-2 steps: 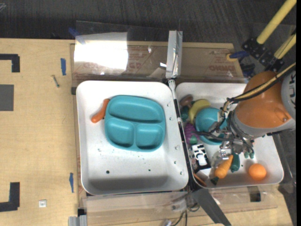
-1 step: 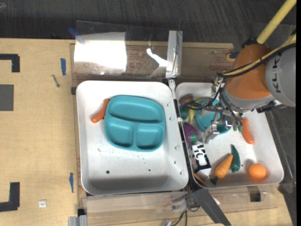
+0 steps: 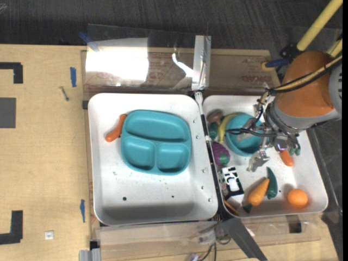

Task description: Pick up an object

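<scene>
Bins are sitting side by side on the bench, and the left bin (image 3: 103,200) is carrying a teal divided plate (image 3: 156,140) with an orange carrot-like piece (image 3: 115,128) leaning at its left edge. Over the right bin (image 3: 318,194), the arm (image 3: 307,88) is reaching in from the right, and its gripper (image 3: 260,159) is hanging just below a teal bowl (image 3: 242,135), above bare bin floor; whether it is released or clenched cannot be told, and nothing is showing clearly within it. Scattered around it are lying a purple piece (image 3: 220,152), a black-and-white block (image 3: 232,181), a carrot (image 3: 256,192) touching a dark green piece (image 3: 271,182), an orange ball (image 3: 297,198) and a small red-orange piece (image 3: 286,157).
</scene>
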Motion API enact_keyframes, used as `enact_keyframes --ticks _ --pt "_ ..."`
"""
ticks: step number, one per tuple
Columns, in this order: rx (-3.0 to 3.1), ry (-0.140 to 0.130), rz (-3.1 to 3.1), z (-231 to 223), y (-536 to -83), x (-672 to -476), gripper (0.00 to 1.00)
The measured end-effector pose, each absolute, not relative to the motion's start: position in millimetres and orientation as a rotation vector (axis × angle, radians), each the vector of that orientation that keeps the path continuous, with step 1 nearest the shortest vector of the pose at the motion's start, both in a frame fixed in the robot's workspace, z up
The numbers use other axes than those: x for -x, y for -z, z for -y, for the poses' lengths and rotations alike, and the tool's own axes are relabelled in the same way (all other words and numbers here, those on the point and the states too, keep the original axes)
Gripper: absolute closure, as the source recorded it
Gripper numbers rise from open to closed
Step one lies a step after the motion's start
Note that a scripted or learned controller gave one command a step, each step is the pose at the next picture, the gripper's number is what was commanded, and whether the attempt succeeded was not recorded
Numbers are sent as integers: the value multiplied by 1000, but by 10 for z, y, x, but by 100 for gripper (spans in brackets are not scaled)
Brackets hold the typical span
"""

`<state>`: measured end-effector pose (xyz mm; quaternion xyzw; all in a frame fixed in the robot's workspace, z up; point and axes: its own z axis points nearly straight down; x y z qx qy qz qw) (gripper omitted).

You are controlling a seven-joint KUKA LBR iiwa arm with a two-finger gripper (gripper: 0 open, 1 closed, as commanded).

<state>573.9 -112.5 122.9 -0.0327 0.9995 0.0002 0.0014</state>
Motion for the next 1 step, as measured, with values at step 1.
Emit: enact_keyframes --ticks 1 --pt "776 9 -3046 1056 -949 -6458 0"
